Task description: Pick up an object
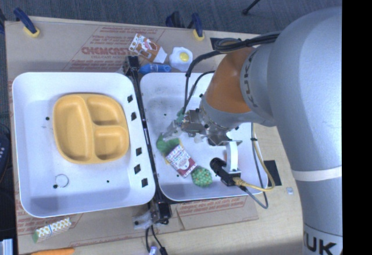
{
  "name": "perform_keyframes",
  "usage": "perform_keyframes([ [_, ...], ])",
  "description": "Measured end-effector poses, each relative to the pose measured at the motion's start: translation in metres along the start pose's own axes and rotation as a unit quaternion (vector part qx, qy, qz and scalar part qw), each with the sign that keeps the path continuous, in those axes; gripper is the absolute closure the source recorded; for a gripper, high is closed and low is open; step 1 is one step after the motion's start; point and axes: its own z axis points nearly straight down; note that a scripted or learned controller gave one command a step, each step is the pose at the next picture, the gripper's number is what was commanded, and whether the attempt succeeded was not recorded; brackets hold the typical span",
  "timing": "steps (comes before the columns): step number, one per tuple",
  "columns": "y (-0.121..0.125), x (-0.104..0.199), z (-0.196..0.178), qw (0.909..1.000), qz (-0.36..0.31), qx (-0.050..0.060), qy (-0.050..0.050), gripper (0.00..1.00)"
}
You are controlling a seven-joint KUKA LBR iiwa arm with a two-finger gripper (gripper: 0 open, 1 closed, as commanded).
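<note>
A: Where are the task's candidate objects being seen?

B: Three are being recorded in the right shallow white plastic bin (152,88), toward its near-left part. A small red-and-white printed packet (179,160) is lying flat; a green speckled ball (201,177) is resting just beside it on the near side; a green rounded object (167,144) is lying just beyond the packet, close to the bin's left wall.

A: And the two-finger gripper?

B: The gripper (179,126) is being held low over the right bin, just above the green rounded object. Its metal parts are being viewed from above and are blurring together, so how far the claw is spread cannot be told, and nothing is being seen clearly between the fingers.

A: The arm?

B: The grey arm with the orange band (232,88) is reaching in from the right and is covering much of the right bin.

A: Surroundings?

B: A yellow three-compartment plastic tray (90,127) is lying in the left white bin (29,149). A yellow-and-white round object (182,57) and a printed carton (142,46) are sitting on the cardboard-covered bench (75,45) beyond the bins.
</note>
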Motion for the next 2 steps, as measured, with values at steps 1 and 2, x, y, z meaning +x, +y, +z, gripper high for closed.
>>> perform_keyframes([
  [1, -0.0529, -0.0075, 0.0217, 0.9933, -0.115, -0.001, 0.001, 0.0],
  [2, -0.0524, -0.0075, 0.0118, 0.993, -0.118, -0.001, 0.001, 1.0],
])
